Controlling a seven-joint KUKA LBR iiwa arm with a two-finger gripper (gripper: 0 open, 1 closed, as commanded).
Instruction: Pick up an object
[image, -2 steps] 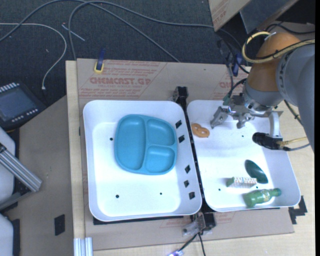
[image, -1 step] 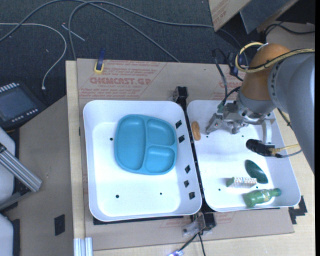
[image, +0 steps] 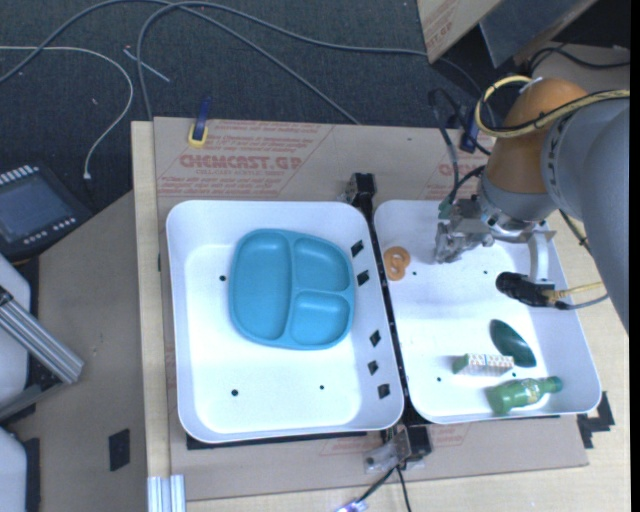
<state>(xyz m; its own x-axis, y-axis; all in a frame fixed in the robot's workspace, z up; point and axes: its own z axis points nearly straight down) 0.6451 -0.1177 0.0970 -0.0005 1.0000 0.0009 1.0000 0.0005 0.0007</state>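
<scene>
Note that the jaws (image: 452, 243) hover in the right bin (image: 440, 400), near the orange ring (image: 398, 262). Their opening cannot be determined; no object appears held, so pickup remains.

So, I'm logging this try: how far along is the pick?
Nothing looks picked yet. The two-finger gripper sits low in the right white bin, near the small orange ring. The green bottle, dark green oval piece and blue divided plate lie untouched. Grasping and lifting remain.
</scene>
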